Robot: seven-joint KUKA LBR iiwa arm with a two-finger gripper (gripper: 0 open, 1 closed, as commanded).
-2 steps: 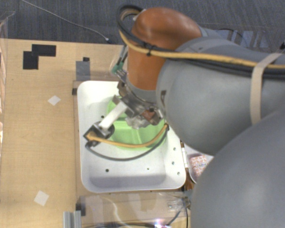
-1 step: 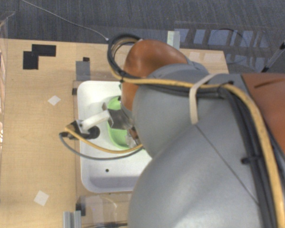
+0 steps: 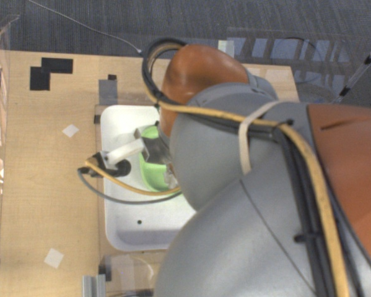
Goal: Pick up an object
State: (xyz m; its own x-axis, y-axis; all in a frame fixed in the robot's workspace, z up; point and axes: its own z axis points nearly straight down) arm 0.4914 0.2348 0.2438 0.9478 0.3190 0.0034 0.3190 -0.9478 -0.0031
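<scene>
A bright green object (image 3: pixel 150 166) lies in the left white bin (image 3: pixel 126 224), partly hidden under the arm. My gripper (image 3: pixel 155 148) hangs right over it, its dark body pressed against the green thing. The grey arm with its orange band (image 3: pixel 200 73) covers most of the bin and the fingertips are hidden.
A white fitting (image 3: pixel 123 153) with black and yellow cables (image 3: pixel 104 171) juts left from the wrist over the bin. The wooden bench (image 3: pixel 43 184) bears black markers (image 3: pixel 49 72) and small white tags (image 3: pixel 70 130). The arm hides the bench's right side.
</scene>
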